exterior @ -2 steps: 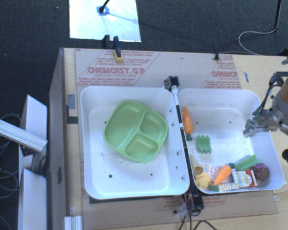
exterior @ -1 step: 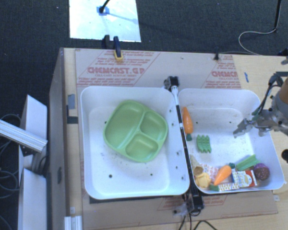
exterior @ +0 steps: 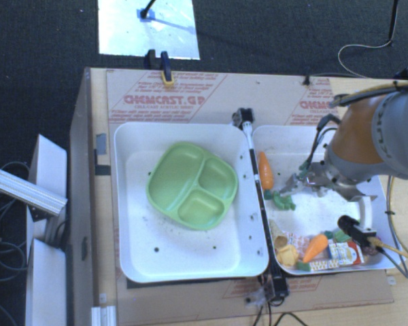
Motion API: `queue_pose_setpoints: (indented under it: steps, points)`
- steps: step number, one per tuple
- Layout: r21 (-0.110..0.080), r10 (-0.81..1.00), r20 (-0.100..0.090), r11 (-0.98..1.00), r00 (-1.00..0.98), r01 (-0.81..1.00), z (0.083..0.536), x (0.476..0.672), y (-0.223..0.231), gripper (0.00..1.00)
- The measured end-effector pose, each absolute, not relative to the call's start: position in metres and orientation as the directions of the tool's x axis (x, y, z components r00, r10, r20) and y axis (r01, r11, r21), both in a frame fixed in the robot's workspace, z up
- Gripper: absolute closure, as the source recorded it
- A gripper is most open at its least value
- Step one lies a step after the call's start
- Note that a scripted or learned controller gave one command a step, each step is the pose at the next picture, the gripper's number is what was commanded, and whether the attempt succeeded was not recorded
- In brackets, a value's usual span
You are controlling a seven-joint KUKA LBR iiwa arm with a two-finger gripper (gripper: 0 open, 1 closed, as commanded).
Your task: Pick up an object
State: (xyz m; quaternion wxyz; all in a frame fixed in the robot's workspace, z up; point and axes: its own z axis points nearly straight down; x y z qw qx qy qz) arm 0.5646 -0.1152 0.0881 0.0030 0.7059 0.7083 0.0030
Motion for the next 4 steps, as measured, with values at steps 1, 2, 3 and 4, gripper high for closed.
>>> queue_pose_setpoints:
  steps: [1,2,3,4]
  points:
    - [0.003,1.0,-0.001,0.004,-0.004,1.0,0.085,0.632,-0.123,0.0]
    - [0.001,1.0,-0.002,0.002,-0.002,1.0,0.085,0.577,-0.207,0.0]
    - [0.005,1.0,-0.002,0.004,-0.004,1.0,0.096,0.578,-0.206,1.0]
    - [0.004,1.0,-0.002,0.004,-0.004,1.0,0.096,0.578,-0.206,0.0]
